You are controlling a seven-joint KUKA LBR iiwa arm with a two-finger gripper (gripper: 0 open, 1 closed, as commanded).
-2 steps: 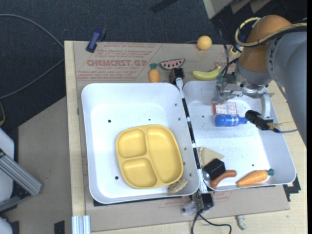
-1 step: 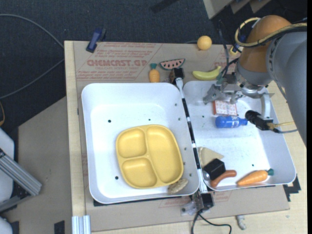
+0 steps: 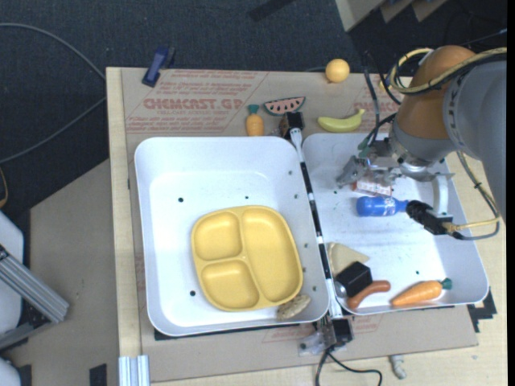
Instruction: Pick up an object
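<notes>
The arm reached in from 3 o'clock and its gripper (image 3: pixel 372 171) stood low in the far part of the right bin (image 3: pixel 459 252), just above a blue bottle-like toy (image 3: pixel 381 207) that lay on its side. A small white and red thing (image 3: pixel 375 188) lay between the gripper and this toy, touching or nearly touching both; what it was could not be told. Whether the fingers were open or shut, and whether they had hold of anything, could not be told, because the wrist covered them. The blue toy seemed the nearest candidate, at about 6 o'clock from the gripper. To do the step well, I judged that the gripper should come down over the middle of the toy, with the fingers across its short width, so that it could not roll away. Other candidates lay well apart at the near edge of the bin: a toy carrot (image 3: pixel 418 293), a sausage (image 3: pixel 368 291) and a black block (image 3: pixel 352 278). The left bin (image 3: pixel 161 175) bore a yellow divided plate (image 3: pixel 245 257), probably too wide for a grasp.
</notes>
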